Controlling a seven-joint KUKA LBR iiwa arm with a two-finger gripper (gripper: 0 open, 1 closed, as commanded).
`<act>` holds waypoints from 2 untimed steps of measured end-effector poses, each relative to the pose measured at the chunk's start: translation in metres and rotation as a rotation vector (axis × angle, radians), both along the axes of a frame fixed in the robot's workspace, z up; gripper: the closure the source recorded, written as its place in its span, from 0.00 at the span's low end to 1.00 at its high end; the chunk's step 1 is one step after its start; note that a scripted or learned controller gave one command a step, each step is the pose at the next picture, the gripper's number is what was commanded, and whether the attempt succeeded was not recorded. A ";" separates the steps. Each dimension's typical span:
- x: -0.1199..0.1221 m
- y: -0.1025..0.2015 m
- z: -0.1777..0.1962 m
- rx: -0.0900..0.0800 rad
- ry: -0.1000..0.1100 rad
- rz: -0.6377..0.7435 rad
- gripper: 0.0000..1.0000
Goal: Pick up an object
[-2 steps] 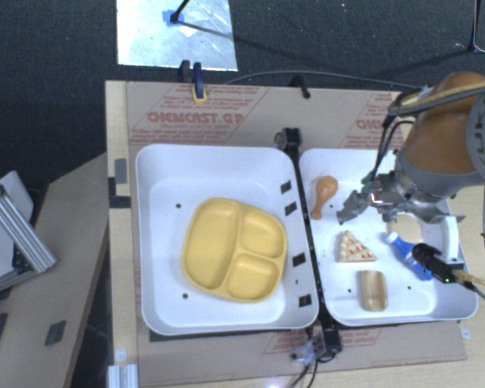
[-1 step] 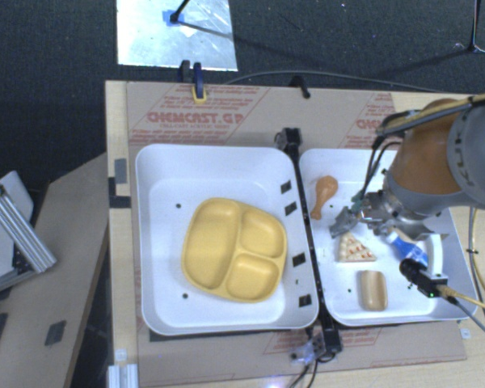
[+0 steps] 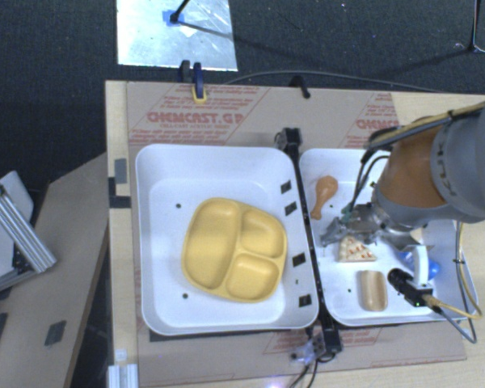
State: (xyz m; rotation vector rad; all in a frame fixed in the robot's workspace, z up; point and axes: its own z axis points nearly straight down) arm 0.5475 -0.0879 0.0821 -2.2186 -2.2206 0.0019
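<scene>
The hand hangs low in the right bin; whether it is wide or narrow, I cannot tell. The pizza slice lies just below it, nearest.

Arm over right bin, crowding pizza slice and drumstick

My gripper low in right bin, just beside pizza slice. Drumstick toward far edge, bread roll near edge. Yellow tray in left bin.
</scene>
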 end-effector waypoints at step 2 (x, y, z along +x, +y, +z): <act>0.005 -0.004 0.077 -0.002 -0.010 0.003 1.00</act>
